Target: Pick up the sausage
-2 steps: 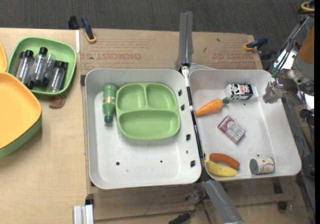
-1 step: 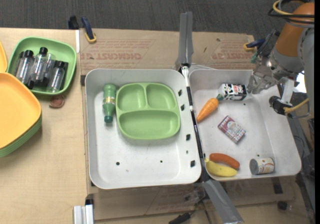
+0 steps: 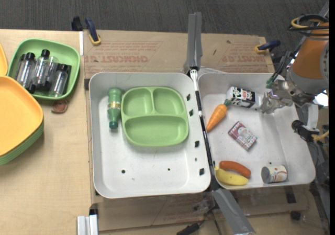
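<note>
The sausage (image 3: 235,167) lies atop a banana (image 3: 231,177) at the right bin's (image 3: 296,150) near edge; the claw (image 3: 272,101) hangs well apart near the far right corner; its grip cannot be told.

The grey arm (image 3: 309,61) with its orange band reaches in from the right, its gripper (image 3: 272,102) hanging low.

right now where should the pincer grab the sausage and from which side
Probably mid-length, from straight above. The sausage lies flat, long axis running left-right, its near side touching the banana. Put the fingers across its narrow width; the finger on the banana side has little room.
</note>
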Controlling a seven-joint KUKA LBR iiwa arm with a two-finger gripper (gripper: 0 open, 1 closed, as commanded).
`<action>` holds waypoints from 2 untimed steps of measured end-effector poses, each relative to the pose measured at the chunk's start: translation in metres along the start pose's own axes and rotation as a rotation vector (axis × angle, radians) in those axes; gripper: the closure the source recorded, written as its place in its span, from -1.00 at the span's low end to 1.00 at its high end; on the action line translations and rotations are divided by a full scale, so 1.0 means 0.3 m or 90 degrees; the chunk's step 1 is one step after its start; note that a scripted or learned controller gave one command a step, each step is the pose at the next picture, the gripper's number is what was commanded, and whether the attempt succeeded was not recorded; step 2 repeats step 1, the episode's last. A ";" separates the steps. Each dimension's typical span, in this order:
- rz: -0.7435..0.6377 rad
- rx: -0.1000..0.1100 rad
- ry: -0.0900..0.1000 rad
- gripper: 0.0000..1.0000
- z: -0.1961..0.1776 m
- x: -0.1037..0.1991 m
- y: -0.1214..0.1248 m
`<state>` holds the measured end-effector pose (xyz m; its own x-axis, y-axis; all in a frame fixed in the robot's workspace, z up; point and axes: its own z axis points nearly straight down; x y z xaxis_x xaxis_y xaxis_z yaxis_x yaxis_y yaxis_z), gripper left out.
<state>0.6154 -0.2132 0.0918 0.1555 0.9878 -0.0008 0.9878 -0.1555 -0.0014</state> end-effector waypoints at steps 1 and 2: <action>-0.136 0.000 0.001 1.00 0.000 -0.012 -0.108; -0.136 0.000 0.001 1.00 0.000 -0.012 -0.108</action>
